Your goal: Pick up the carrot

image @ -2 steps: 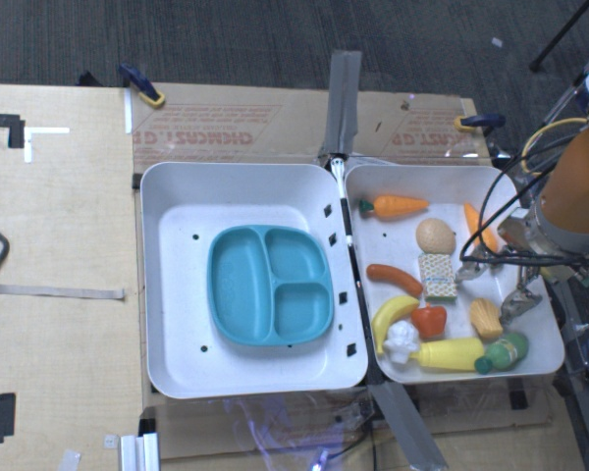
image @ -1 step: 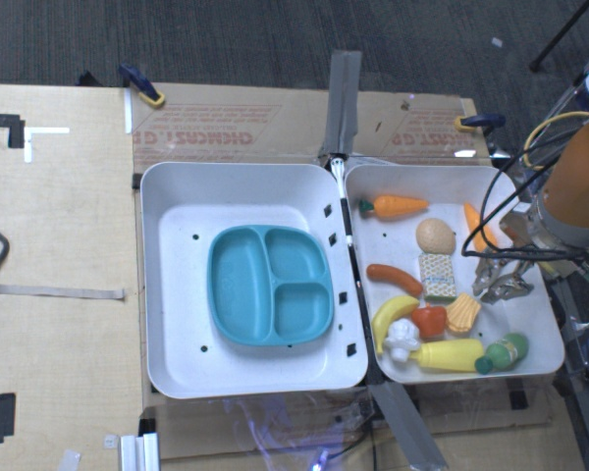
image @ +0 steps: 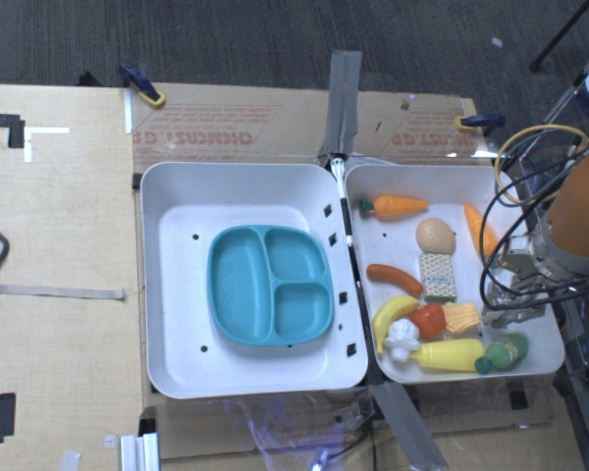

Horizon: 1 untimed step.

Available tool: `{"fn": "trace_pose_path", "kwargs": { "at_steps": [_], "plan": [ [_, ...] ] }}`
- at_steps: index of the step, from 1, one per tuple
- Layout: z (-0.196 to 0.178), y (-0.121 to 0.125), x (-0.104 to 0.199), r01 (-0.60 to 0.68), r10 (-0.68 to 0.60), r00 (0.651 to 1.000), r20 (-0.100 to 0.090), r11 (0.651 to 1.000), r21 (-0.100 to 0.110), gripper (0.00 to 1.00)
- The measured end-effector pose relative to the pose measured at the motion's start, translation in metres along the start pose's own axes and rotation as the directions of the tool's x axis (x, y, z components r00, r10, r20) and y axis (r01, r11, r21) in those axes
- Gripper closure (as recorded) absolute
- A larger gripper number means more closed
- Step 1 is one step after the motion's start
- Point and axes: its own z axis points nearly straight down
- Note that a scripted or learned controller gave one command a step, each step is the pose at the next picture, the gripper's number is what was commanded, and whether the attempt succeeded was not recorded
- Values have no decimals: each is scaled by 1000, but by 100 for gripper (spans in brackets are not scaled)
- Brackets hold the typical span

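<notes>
Lying crosswise, carrot [image: 401,205], tip right

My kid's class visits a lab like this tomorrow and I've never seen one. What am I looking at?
One camera above the bench looks down at a slant. The grey and orange machine at the right is a robot arm; its hand hangs over the right bin, and I see nothing held. That bin holds toy food: the carrot it should pick up, an egg, a sausage, a banana and more. The left bin holds a teal divided plate.
</notes>
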Motion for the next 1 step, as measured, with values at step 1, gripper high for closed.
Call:
{"fn": "trace_pose_path", "kwargs": {
  "at_steps": [1],
  "plan": [
    [-116,18,-37,-75,75,997,2,997,3,100]
  ]
}}
